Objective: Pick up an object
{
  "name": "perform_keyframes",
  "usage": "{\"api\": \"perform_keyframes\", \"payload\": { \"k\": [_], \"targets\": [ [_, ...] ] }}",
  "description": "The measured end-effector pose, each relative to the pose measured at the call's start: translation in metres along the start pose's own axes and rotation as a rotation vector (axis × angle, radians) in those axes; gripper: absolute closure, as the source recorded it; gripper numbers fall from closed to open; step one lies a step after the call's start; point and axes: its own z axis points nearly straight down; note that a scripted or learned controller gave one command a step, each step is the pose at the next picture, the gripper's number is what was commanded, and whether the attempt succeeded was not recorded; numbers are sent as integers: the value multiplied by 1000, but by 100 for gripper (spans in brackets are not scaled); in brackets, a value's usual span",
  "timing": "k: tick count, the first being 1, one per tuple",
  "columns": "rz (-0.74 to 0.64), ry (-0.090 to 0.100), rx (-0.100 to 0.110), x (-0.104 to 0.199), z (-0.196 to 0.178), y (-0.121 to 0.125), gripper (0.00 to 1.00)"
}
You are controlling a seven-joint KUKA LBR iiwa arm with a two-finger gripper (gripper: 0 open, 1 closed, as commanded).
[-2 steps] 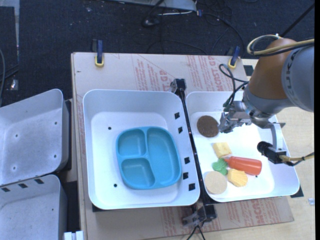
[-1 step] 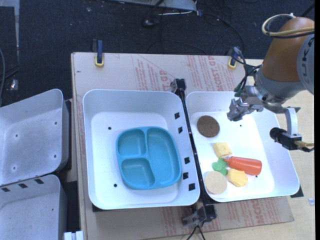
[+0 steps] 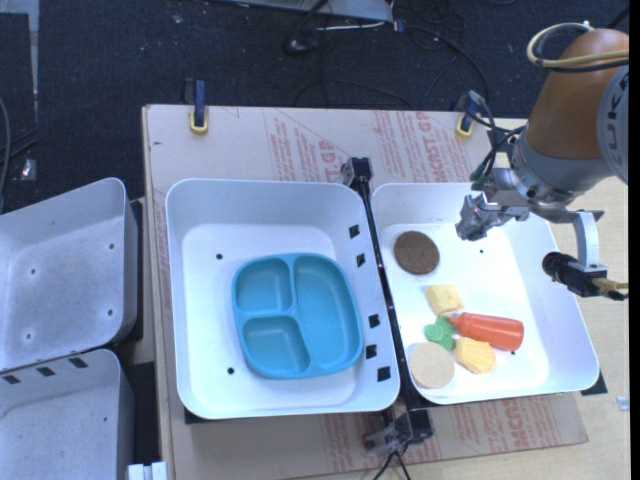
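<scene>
Nearest the front edge of the worktop, in the right bin, lies a small cluster of toy food. A pale round disc sits closest to the bin's front wall; it looks thin and flat, so there is little to pinch except across its rim. Touching it on the right is a yellow-orange wedge, likely light and rigid plastic. Just behind that lies the orange carrot, long and smooth, resting on its side. It seems the best candidate: stiff, light, and narrow enough to be taken across its middle, though its rounded skin could roll or slip if caught off-centre. A green piece is tucked against the carrot's left end, crowding that side, and a yellow block lies just behind it.

Farther back, apart from the cluster, a brown round patty lies flat on the bin floor, free on all sides but low.

In the left bin rests a blue divided tray, broad and awkward for two fingers.

Toward the far right corner of the right bin hangs the tool, above bare bin floor just beside the patty and carrying nothing visible; whether it is spread or closed I cannot tell.
</scene>
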Motion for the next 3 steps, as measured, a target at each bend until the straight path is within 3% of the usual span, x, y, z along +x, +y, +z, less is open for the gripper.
{"api": "perform_keyframes", "payload": {
  "k": [1, 3],
  "targets": [
    [-6, 2, 1, 58, -1, 5, 100],
    [-6, 2, 4, 159, -11, -17, 100]
  ]
}}
